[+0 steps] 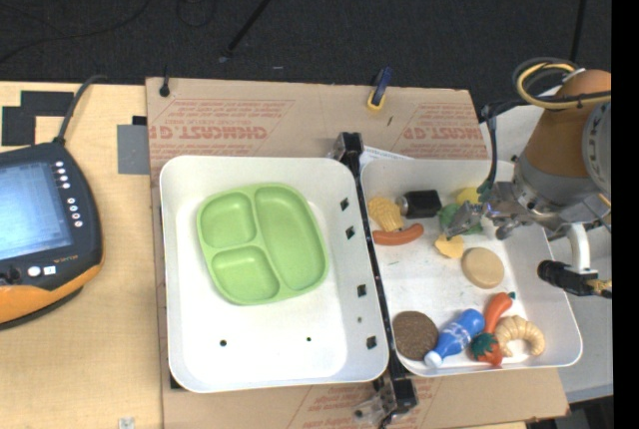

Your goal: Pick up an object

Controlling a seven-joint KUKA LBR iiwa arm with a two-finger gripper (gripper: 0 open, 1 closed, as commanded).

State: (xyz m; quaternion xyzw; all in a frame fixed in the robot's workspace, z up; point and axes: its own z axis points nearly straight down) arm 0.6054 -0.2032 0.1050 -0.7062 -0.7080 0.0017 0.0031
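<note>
Gripper low in right bin, beside green toy, finger spread unclear

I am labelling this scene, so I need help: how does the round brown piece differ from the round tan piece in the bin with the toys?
The brown disc is dark and rough-looking; the tan disc is pale and smooth. The brown disc lies at the bin's near edge beside a blue bottle; the tan disc lies nearer the middle, close to the gripper. Both are round, flat and of similar size.
</note>
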